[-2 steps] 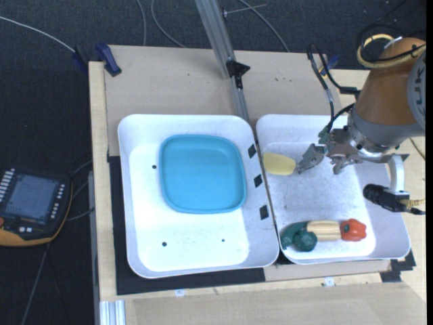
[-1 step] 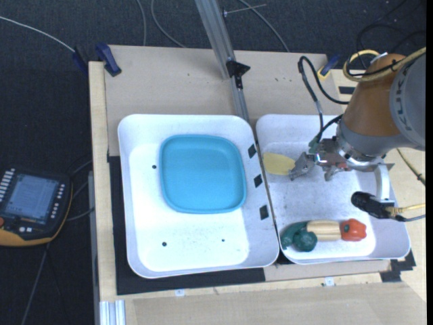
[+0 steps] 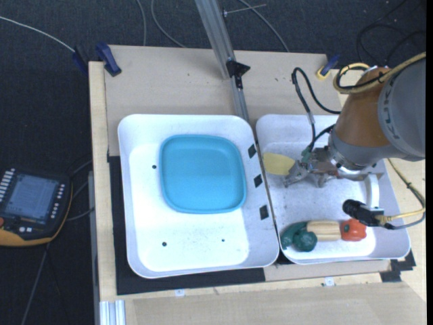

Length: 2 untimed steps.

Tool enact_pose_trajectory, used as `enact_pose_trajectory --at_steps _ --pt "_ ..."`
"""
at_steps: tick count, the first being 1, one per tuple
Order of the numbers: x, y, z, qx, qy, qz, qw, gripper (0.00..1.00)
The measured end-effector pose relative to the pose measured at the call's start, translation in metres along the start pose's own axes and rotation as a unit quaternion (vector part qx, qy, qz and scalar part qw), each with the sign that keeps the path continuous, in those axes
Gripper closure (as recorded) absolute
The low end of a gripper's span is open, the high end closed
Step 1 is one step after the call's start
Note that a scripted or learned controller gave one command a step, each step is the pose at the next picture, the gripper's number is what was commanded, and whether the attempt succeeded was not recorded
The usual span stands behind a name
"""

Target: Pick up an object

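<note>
In the right bin (image 3: 389, 246) a flat yellow piece (image 3: 277, 162) lies near the left wall. My gripper (image 3: 298, 175) is low in this bin, just right of the yellow piece and below its edge; contact between them is unclear. Along the bin's front wall lie a dark green lump (image 3: 298, 237), a tan wooden cylinder (image 3: 325, 231) and a red-orange piece (image 3: 352, 230), in a row and touching. The grey arm with its orange band (image 3: 362, 124) reaches in from the right.
The left bin (image 3: 139, 202) holds a light blue square plate (image 3: 203, 173). A black connector with a cable (image 3: 362, 212) hangs over the right bin near the red-orange piece. A metal pole (image 3: 218, 29) slants up from between the bins.
</note>
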<state>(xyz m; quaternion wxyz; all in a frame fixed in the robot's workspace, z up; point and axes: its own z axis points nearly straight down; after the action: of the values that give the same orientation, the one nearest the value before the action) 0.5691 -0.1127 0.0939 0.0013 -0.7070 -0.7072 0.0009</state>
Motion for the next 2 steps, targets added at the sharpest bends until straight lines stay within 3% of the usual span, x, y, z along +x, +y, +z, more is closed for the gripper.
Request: enact_pose_trajectory --at_steps 1,2 --pt "0.000 0.001 -0.012 -0.002 0.000 0.000 1.0000 1.00" --pt "-0.009 0.006 -0.069 -0.004 -0.001 0.000 1.0000 1.00"
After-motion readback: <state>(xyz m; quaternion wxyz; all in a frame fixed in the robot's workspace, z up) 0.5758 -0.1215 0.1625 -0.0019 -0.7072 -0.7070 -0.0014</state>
